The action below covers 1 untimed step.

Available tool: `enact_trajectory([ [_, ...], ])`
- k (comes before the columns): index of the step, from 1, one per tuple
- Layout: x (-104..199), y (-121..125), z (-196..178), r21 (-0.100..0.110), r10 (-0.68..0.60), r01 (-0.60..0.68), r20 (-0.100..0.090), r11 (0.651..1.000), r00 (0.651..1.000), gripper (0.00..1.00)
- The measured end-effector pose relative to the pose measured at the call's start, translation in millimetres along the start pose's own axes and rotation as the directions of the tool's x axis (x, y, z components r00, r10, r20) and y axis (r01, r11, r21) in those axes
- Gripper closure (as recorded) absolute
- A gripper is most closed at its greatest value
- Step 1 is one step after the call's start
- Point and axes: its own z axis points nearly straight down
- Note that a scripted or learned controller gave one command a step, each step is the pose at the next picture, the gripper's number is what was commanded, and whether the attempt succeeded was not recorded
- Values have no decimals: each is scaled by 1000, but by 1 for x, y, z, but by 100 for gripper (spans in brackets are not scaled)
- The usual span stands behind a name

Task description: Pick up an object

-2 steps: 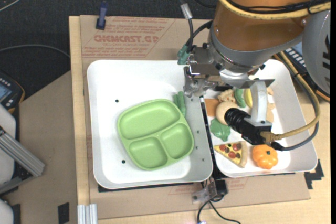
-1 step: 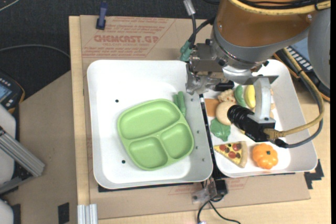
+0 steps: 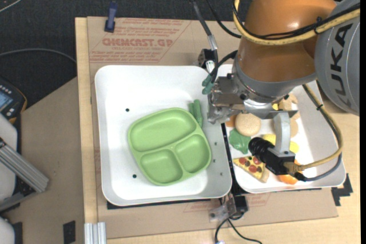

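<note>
My gripper (image 3: 216,111) hangs low over the divider between the two bins, under the big orange wrist. A green sectioned plate (image 3: 168,146) lies in the left bin (image 3: 114,100). A slim green stick (image 3: 197,111) rests by the plate's upper right edge, just left of the gripper. In the right bin (image 3: 327,137) lie a round beige cookie (image 3: 247,124), a green leaf piece (image 3: 240,143), a pizza slice (image 3: 251,167), a yellow piece (image 3: 293,147) and an orange piece (image 3: 287,179). The arm hides much of the right bin.
Both bins sit on a cardboard sheet (image 3: 137,40) with red print. A blue clip (image 3: 110,18) sits at the sheet's far left corner. Dark floor and cables surround the bench.
</note>
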Motion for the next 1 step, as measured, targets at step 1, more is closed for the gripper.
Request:
enact_trajectory([
  [1,1,-1,-228,-33,-7,7,-9,999,1000,100],
])
